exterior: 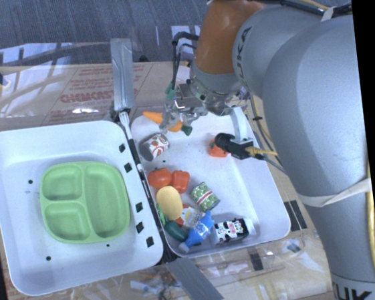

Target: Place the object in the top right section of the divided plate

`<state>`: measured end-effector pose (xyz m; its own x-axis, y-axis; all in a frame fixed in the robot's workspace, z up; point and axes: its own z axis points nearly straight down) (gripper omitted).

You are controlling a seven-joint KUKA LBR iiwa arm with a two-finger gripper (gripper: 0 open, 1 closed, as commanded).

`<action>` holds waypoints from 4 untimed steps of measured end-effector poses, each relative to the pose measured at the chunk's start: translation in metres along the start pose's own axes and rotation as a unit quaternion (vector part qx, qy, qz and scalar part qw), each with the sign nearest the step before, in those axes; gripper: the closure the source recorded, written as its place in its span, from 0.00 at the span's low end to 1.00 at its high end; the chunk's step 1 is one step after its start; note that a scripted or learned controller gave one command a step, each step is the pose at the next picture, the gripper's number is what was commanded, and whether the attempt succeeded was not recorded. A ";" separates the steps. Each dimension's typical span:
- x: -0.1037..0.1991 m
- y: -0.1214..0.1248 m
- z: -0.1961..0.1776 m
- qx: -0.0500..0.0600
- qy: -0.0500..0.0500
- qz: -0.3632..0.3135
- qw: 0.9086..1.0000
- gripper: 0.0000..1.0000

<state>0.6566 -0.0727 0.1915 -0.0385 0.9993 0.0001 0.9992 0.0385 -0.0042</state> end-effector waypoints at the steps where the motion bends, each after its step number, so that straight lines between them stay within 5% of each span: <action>1: -0.041 -0.021 -0.017 0.001 0.001 -0.050 0.999 1.00; 2: -0.077 -0.005 0.015 0.004 0.001 0.123 0.992 1.00; 3: -0.109 -0.034 0.081 0.002 0.001 0.385 0.923 1.00; 4: -0.066 -0.055 0.101 0.003 0.001 0.603 0.798 1.00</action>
<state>0.6035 -0.1412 0.0907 0.9506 0.3104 -0.0058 0.3104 -0.9506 -0.0078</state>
